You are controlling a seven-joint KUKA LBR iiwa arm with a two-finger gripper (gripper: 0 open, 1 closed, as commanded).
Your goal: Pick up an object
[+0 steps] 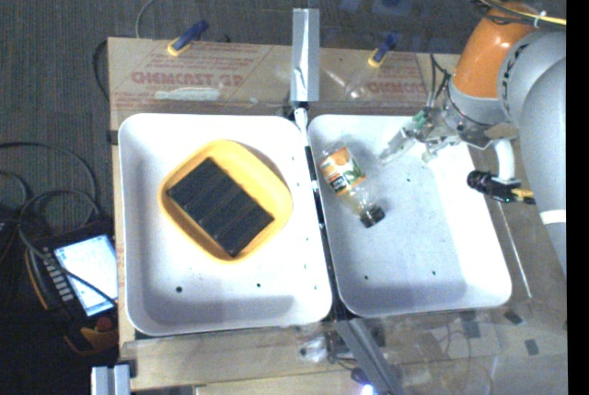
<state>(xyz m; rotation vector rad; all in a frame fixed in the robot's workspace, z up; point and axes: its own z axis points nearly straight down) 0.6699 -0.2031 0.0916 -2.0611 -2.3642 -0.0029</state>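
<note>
A small clear bottle (pixel 348 182) with an orange label and a dark cap lies on its side in the right bin (pixel 442 264), near that bin's left wall. In the left bin (pixel 147 292) rests a yellow dish (pixel 267 172) with a dark ridged block (pixel 219 204) on it. My gripper (pixel 409 148) hangs over the upper right part of the right bin, up and to the right of the bottle and apart from it. Its fingers are spread open and hold nothing.
A metal strip (pixel 305 62) runs back from the divider between the bins. Blue clamps (pixel 187 37) (pixel 383 48) hold the cardboard behind them. The arm's grey body (pixel 543 117) overhangs the right bin's right edge. A small screen (pixel 83 269) sits left of the bench.
</note>
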